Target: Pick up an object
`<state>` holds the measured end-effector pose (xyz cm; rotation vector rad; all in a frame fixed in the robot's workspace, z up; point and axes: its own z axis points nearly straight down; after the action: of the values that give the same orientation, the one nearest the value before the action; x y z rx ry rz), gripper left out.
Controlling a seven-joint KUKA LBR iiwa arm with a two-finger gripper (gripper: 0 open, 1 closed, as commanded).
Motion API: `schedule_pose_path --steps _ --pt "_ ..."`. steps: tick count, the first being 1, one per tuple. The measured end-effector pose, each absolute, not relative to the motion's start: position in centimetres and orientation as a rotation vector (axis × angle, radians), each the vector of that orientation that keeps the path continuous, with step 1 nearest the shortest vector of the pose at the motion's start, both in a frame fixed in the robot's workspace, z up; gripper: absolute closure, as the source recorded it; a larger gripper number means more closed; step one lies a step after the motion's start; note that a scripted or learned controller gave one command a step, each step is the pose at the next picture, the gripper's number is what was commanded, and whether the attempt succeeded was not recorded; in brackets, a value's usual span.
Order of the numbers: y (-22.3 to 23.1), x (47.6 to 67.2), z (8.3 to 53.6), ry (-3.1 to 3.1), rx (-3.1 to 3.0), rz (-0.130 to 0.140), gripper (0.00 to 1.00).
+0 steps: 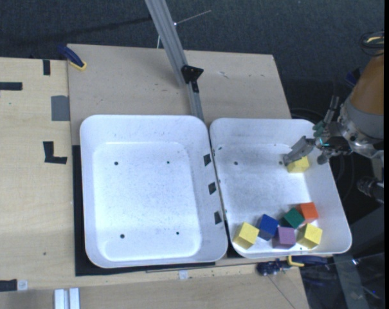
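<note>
Gripper (296,154): mine, over right bin (258,192), touching yellow cube (299,165); grip I cannot tell.
Cubes (281,227): clustered near-right corner.

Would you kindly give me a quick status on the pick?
Gripper at a lone yellow block in right bin, hold unconfirmed. Other blocks clustered at near edge, out of the way.

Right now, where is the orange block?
In the right bin, near its front right corner, the orange block sits beside the green block.
</note>
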<state>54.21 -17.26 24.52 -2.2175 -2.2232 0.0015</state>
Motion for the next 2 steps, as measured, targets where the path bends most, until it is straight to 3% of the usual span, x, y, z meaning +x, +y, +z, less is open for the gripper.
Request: schedule_pose_path --steps 1,2 --pt "-17.3 54.2 24.5 -2.223 -2.218 0.001 0.0" --pt "-17.2 54.2 18.1 -2.218 -2.215 0.008 0.0"
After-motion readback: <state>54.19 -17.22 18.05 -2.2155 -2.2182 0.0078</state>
